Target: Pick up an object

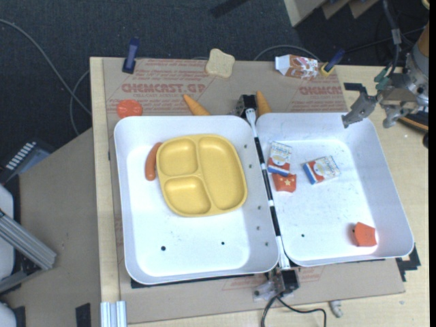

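3 candidates, right bin [388, 182]: orange block [364, 234] near front corner; 2 small cartons [321, 168] mid-bin.
Gripper [374, 108]: fingers spread wide, nothing held, above bin's far edge.
Approach: centre over orange block, descend vertically, clear of wall.

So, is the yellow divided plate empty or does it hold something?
Empty. All three compartments of the yellow plate show bare yellow; the hot dog lies beside it in the left bin.

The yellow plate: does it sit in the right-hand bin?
No. The yellow plate lies in the left bin, beside a sausage; the right bin holds small packets and an orange block.
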`<state>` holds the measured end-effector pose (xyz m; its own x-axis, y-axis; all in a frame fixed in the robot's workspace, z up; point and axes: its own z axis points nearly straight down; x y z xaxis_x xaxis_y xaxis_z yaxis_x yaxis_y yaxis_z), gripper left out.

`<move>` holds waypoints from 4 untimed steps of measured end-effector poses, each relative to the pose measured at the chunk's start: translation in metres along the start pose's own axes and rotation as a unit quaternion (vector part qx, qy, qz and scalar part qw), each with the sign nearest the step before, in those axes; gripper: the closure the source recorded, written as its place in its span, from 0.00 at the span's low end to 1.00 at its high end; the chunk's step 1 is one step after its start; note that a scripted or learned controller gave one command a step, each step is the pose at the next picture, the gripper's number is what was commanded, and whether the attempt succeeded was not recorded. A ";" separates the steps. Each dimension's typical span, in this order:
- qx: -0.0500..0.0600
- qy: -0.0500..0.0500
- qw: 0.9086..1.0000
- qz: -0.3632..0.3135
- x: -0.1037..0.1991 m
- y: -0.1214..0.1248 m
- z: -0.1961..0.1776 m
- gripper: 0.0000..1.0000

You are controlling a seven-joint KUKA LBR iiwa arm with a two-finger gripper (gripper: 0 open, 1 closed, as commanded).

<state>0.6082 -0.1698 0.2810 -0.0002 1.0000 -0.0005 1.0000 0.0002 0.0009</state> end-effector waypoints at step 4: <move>0.001 0.002 1.000 -0.002 -0.041 0.058 0.192 0.00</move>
<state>0.6668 -0.2107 0.0887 -0.0033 1.0000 0.0030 1.0000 0.0033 -0.0003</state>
